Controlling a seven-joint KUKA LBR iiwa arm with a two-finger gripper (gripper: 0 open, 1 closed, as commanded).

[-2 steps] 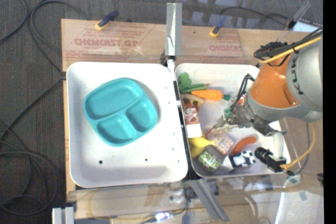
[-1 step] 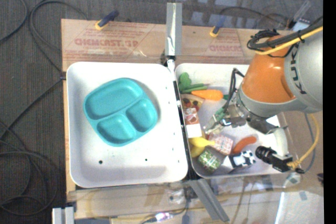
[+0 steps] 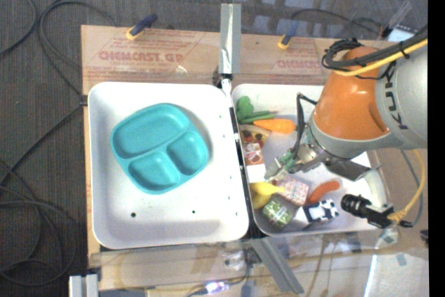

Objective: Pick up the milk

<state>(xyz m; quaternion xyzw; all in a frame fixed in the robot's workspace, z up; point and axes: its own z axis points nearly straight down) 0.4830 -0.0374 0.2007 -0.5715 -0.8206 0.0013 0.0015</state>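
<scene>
Even bright overhead light, soft shadows, mild glare on white bins (image 3: 97, 219), slightly soft focus.

We saw the gripper (image 3: 287, 165) low in the right bin (image 3: 375, 186) among toy foods, the black-and-white milk (image 3: 321, 211) near its front edge, a teal divided plate (image 3: 161, 147) in the left bin (image 3: 104, 219).

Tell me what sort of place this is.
Probably a robotics lab test bench, not a kitchen. A robot arm reaches over two white bins, one holding a blue divided plate, the other toy food, and cables trail across grey carpet.
</scene>
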